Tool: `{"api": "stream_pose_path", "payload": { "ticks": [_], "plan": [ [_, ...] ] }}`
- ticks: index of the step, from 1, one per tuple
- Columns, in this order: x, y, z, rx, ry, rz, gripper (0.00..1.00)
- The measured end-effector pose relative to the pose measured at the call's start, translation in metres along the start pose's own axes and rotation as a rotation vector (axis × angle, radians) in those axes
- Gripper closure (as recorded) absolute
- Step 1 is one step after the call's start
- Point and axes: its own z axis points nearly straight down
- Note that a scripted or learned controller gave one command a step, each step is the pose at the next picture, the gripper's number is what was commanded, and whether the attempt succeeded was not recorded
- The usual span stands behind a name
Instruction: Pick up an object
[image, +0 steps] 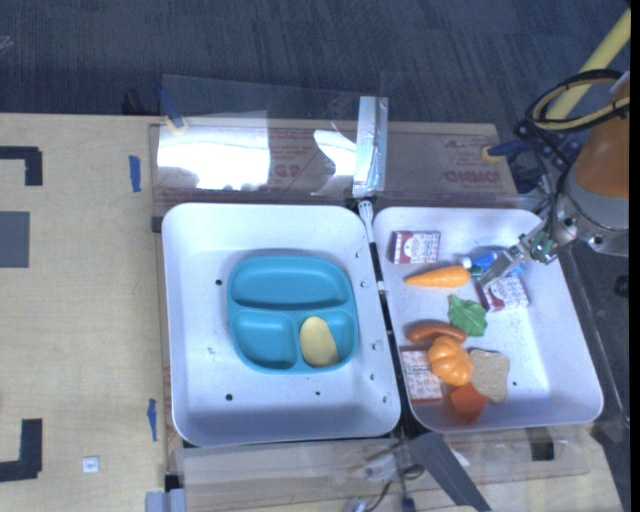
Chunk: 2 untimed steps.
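The right bin (570, 340) holds a pile of toy food. An orange carrot (437, 277) lies near its middle, with a small maroon and white carton (414, 246) behind it. A second carton (506, 291) and a blue item (487, 262) lie to the carrot's right. Nearer the front are a green leaf (467, 315), an orange pepper (450, 361) and a bread slice (489, 374). My gripper (541, 247) hangs at the bin's back right, just right of the blue item, with nothing visibly in it.
The left bin (190, 330) carries a blue divided tray (270, 290) with a yellow potato-shaped piece (318, 341) in its front right compartment. A clear plastic wall (260, 150) stands behind the bins. Cables (560, 100) loop above the arm at the right.
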Motion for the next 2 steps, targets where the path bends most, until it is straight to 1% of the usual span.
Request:
{"api": "stream_pose_path", "payload": {
  "ticks": [1, 2],
  "plan": [
    [-0.007, 0.010, 0.093, -0.014, -0.012, -0.025, 0.00],
    [-0.004, 0.078, 0.106, 0.003, 0.000, -0.028, 0.00]
  ]
}}
